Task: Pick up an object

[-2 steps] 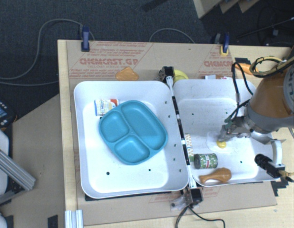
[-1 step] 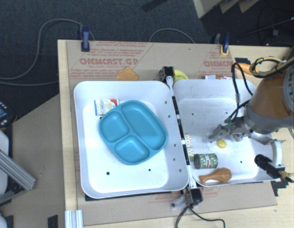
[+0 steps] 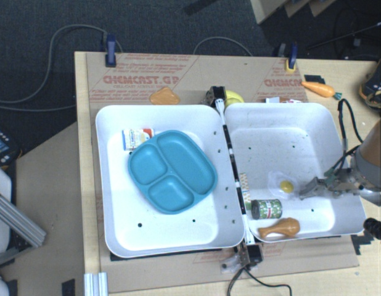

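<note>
A small yellow ball-like object [image 3: 286, 187] lies in the right white bin [image 3: 283, 134], near its lower middle. Just left of the grey gripper [image 3: 314, 187], it sits apart from the tips; whether the claw is wide or narrow cannot be told. Below it lie a green-labelled can [image 3: 266, 209] and a tan pear-shaped toy [image 3: 279, 228]. The left white bin [image 3: 116, 221] holds a blue divided plastic plate [image 3: 171, 171] and a small carton [image 3: 137, 137].
</note>
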Available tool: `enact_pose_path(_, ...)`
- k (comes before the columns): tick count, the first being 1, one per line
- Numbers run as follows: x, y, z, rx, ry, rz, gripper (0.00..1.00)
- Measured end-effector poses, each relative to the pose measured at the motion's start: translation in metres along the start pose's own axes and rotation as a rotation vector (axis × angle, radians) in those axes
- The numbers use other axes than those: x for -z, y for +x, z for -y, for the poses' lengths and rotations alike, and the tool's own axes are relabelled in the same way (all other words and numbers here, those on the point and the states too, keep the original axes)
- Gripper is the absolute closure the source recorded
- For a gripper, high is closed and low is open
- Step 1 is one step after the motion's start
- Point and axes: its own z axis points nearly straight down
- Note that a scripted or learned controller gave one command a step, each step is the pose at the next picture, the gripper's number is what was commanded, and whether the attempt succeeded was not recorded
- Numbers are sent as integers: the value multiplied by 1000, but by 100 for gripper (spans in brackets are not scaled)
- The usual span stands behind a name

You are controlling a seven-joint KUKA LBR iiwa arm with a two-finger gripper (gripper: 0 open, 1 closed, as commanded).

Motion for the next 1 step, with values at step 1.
enact_pose_path(1,17,58,-75,14,-10,-1,0)
